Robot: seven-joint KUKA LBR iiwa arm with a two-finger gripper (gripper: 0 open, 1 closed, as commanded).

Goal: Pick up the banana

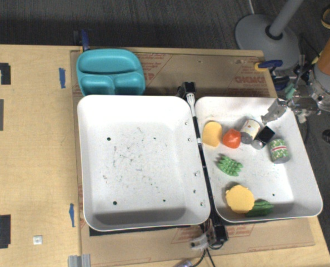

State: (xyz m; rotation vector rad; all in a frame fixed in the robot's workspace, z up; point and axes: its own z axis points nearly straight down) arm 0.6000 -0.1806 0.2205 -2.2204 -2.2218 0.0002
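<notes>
We see the arm (327, 65) at the right bin's (298, 196) upper right corner: grey housing, with an orange band at the frame edge. A metallic wrist section carries small green and blue fittings and thin dark cables. From it a silver bracket leads to the gripper (263, 131), pale with a black tip.

One fixed camera hangs above the worktop (31, 149) and looks down at a slant, far enough back to take in both white bins side by side. The left bin (137, 160) sits near the middle of the frame, the right bin (298, 188) toward the right edge. Dark floor (154, 10) runs along the top, beyond the worktop's far side.
</notes>
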